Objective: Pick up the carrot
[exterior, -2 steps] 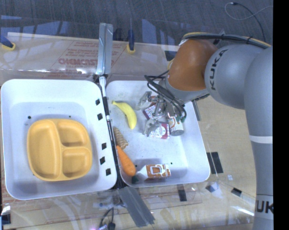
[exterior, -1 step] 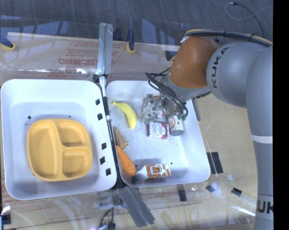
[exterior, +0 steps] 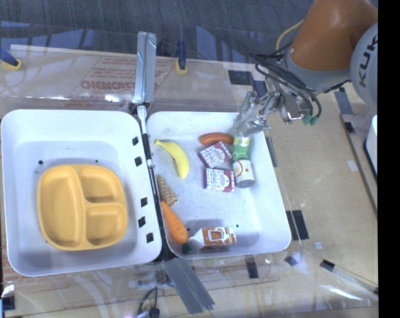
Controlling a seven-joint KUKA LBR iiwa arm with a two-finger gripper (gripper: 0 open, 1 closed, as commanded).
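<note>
Carrot [exterior: 174, 224]: light, stiff, tapered, smooth; well apart from fingers [exterior: 248, 121], lower left. Grip at thick middle. Finger state: cannot tell.

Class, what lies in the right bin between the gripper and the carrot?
In the camera view, two maroon packets lie between gripper and carrot.

Yellow tray [exterior: 82, 206] in left bin [exterior: 14, 138]; banana [exterior: 175, 156] in right bin [exterior: 269, 207].

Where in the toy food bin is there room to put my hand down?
Bare floor lies along the right wall of the right bin, beside the can, and between the banana and the red packets. It is crowded near the carrot and juice box.
</note>
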